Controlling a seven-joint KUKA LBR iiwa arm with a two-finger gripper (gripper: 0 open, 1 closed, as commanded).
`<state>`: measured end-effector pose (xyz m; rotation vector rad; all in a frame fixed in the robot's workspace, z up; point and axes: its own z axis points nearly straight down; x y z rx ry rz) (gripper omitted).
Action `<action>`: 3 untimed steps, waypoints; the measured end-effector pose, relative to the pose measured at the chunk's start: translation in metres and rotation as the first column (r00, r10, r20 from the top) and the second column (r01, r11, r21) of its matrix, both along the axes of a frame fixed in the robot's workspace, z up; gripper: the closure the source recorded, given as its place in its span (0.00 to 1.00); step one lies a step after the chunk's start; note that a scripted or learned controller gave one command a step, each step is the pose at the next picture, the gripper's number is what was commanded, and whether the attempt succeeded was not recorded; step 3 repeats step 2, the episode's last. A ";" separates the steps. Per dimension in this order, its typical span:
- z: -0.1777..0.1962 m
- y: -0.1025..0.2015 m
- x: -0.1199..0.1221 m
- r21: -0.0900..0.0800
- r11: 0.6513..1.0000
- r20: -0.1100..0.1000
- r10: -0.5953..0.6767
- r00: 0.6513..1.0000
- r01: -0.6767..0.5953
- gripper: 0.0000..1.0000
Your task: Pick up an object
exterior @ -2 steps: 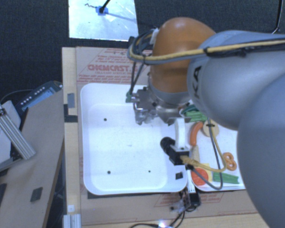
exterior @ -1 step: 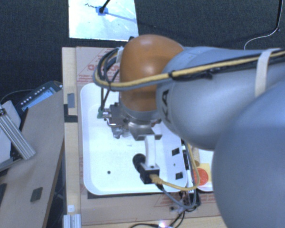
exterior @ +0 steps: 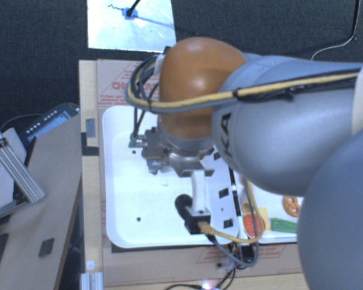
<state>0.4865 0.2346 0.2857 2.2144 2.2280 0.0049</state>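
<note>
Mostly smooth white bin (exterior: 126, 213), flat green strip (exterior: 284, 225)

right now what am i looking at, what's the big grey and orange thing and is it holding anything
It is a robot arm, grey with an orange band, reaching in from the right. One camera fixed above the bench looks down at a slant. Its hand hangs over the left white bin. In the right bin small things peek out beside the arm: a green piece, a red one, an orange pretzel-like shape. The arm hides much, so I cannot tell whether the hand holds anything.
</note>
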 end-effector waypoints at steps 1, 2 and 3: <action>0.171 0.000 0.054 0.005 1.000 0.017 -0.001 1.000 0.000 1.00; 0.255 -0.001 0.114 0.001 1.000 0.011 -0.002 1.000 0.002 1.00; 0.255 -0.001 0.114 0.001 1.000 0.011 -0.002 1.000 0.002 1.00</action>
